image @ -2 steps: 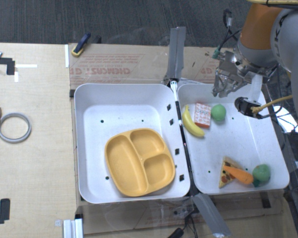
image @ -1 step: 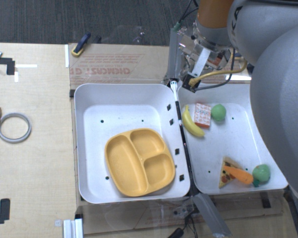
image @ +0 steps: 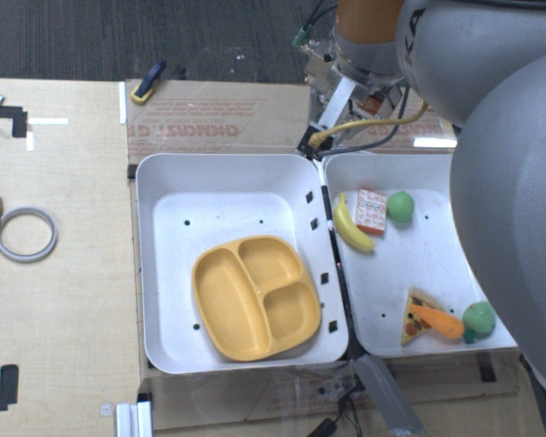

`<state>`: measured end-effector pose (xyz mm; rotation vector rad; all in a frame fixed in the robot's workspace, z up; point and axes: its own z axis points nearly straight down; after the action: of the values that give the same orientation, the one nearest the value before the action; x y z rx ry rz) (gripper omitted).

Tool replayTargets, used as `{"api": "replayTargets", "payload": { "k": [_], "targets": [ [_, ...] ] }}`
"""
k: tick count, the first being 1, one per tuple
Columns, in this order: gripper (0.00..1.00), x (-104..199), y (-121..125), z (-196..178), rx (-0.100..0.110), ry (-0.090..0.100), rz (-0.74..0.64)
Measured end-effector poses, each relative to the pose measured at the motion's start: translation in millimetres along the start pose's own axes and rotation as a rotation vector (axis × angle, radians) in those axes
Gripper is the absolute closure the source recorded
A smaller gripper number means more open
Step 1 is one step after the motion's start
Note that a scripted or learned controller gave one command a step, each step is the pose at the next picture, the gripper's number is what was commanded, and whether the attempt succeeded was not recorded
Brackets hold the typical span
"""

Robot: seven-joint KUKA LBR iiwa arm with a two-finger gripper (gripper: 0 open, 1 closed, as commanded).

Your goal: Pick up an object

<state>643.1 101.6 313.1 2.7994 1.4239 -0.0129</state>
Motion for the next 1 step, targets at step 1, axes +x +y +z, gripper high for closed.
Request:
{"api": "replayTargets", "payload": {
  "k": [1],
  "targets": [
    [1.00, -51.3, 57.9, -25.5, 0.000, 0.001, -0.091]
  ]
}}
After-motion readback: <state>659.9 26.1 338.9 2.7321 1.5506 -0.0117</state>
